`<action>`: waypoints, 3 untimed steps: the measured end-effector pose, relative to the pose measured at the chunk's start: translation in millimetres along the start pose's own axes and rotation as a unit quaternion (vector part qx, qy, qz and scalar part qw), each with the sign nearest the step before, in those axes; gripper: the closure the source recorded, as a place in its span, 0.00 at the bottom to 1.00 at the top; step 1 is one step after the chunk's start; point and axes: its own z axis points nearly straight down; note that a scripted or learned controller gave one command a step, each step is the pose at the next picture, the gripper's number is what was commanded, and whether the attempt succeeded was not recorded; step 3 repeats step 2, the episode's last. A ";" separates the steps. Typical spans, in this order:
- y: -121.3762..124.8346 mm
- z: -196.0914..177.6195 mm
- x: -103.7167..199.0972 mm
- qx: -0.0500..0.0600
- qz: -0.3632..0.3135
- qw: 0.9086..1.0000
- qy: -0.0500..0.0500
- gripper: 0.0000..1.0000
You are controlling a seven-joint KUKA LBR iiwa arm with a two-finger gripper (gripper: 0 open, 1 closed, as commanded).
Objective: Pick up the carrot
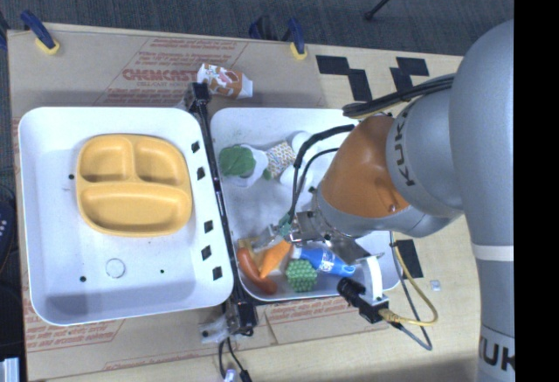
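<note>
One carrot (272,259), two bins (35,197).

Bins (52,284): smooth white plastic. Divided tray (133,183): matt yellow plastic. Table (288,74): printed brown cardboard. Arm (476,144): smooth grey metal.

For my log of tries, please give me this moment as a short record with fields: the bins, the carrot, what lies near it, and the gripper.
left bin: holds a yellow divided tray
right bin: holds the toys; the arm reaches into it
carrot: orange, near front of right bin
beside carrot: green block, blue bottle, red piece
farther back: green vegetable toy
gripper: low, right over the carrot; grasp cannot be told
</note>
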 end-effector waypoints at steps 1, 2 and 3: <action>0.4 -10.0 0.3 0.001 -0.003 1.000 0.001 1.00; 30.1 -135.1 -10.8 -0.002 0.041 0.999 -0.001 1.00; 30.1 -135.1 -10.8 -0.002 0.041 0.999 -0.001 1.00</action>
